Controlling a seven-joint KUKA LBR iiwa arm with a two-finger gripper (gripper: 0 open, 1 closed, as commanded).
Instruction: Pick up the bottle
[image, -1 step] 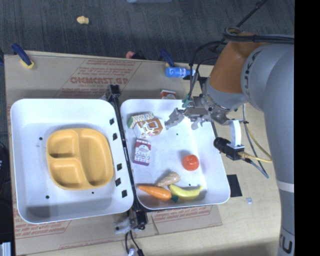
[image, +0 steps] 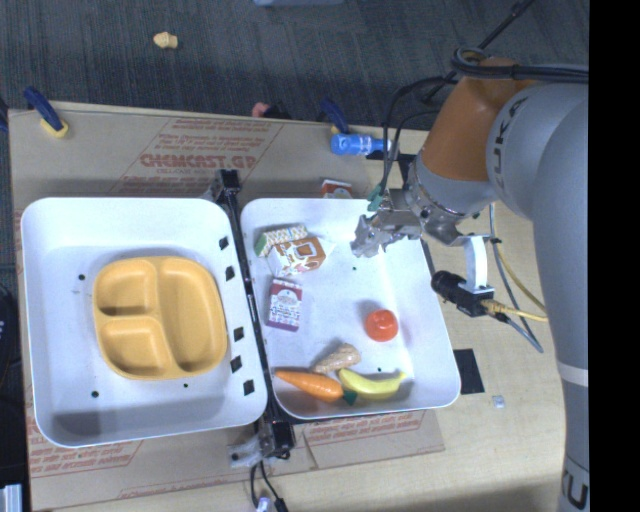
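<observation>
Gripper held over right bin, bottle apart from it

Grey arm (image: 530, 150) with an orange band is seen reaching in from the right. Two shallow white bins are set side by side; in the left bin (image: 50, 400) a yellow compartment plate (image: 160, 315) is laid. Over the upper part of the right bin (image: 440, 375) the gripper (image: 366, 240) is held; whether it is open or closed cannot be told. The small red-and-white bottle (image: 285, 305) is found flat near the divider, well apart from the gripper. Just above it a brown-and-white carton (image: 293, 250) is placed. Along the near wall a yellow banana (image: 372, 381), an orange carrot (image: 308, 384) and a red ball-shaped fruit (image: 380, 324) are seen.
</observation>
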